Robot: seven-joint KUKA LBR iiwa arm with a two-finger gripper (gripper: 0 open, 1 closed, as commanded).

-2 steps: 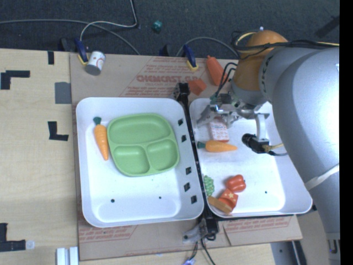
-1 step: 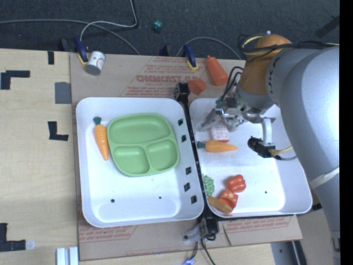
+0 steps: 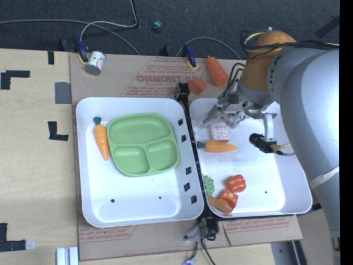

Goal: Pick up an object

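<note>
Hovering over the upper left part of the right bin (image 3: 292, 186), the hand (image 3: 225, 116) points toward that bin's left wall; whether it is released or clenched I cannot tell, since its tip is a blur of grey metal. Nothing shows between its tips.

Just below the hand lies a small white packet with red print (image 3: 219, 131), close to touching it; contact cannot be confirmed. Just below the packet, 1 orange carrot (image 3: 219, 146) lies flat, green end toward the divider between the bins.

Lower in the same bin: a red pepper (image 3: 235, 183), a red-and-orange piece (image 3: 225, 201) beside it near the front wall, and a small green bunch (image 3: 208, 184) against the left wall.

Left bin (image 3: 94, 203): a green divided plate (image 3: 144, 143) with 3 compartments, and a second carrot (image 3: 101, 140) lying just beside the plate's left rim, green top pointing up-frame.

Outside the bins, on the cardboard sheet (image 3: 149, 76) covering the tabletop: an orange carrot-like piece (image 3: 216, 70) and a smaller orange bit (image 3: 197, 85) behind the right bin, a small white can (image 3: 95, 62) at the sheet's far left corner.

The grey arm (image 3: 309, 104), orange band (image 3: 262, 65) above the wrist, enters from the right.
</note>
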